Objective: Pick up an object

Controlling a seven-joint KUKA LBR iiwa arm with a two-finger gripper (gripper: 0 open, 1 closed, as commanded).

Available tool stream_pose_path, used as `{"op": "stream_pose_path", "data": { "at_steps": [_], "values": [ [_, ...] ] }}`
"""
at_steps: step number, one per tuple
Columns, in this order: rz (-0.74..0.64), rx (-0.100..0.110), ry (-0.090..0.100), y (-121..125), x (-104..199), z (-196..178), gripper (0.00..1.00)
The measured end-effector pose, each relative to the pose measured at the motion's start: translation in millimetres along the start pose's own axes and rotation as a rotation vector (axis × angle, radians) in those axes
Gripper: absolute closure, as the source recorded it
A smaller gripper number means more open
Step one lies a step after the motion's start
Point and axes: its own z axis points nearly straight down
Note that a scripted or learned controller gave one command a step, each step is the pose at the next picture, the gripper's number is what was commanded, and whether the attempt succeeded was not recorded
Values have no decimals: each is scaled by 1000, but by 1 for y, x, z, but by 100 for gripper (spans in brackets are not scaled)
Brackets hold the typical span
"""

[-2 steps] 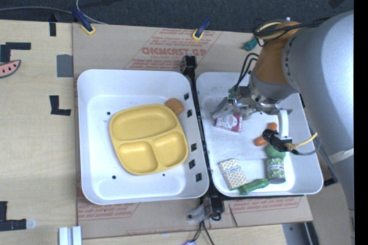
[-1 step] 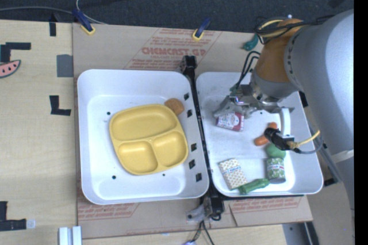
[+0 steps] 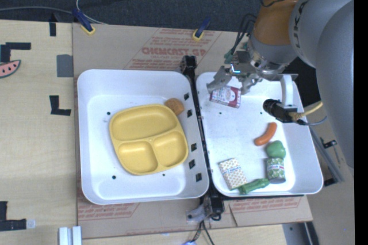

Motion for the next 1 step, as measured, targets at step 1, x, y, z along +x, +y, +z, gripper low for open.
{"op": "stream_pose_path", "data": {
  "at_steps": [1],
  "values": [
    [0, 3, 0, 24, 52, -23, 100]
  ]
}}
